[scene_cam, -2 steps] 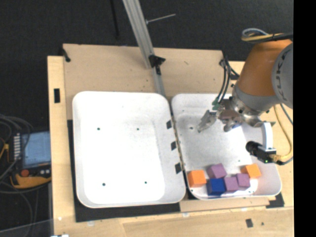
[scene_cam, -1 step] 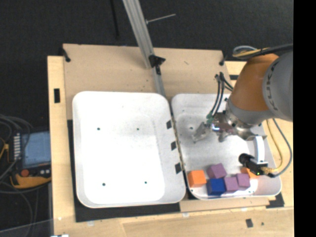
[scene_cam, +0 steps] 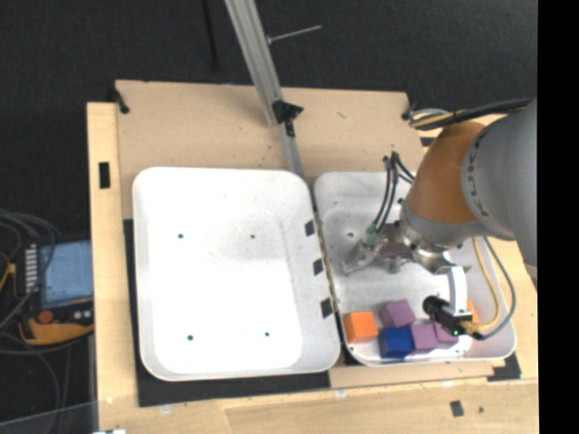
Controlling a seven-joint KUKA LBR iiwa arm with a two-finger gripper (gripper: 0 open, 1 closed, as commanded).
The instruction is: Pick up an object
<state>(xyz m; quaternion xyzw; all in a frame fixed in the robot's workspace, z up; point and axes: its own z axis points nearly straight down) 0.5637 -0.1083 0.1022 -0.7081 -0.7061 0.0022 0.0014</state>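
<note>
The gripper (scene_cam: 362, 259) is held low in the right bin (scene_cam: 348, 197); its finger state cannot be told. Blocks (scene_cam: 395, 329) are clustered at 5 o'clock

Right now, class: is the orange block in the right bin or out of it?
In. The orange block lies on the right bin floor near its front left corner, beside the blue block.

Smooth, seemingly plastic white bins (scene_cam: 222, 269); matt wooden bench (scene_cam: 362, 107); matt blocks (scene_cam: 396, 342), perhaps foam.
</note>
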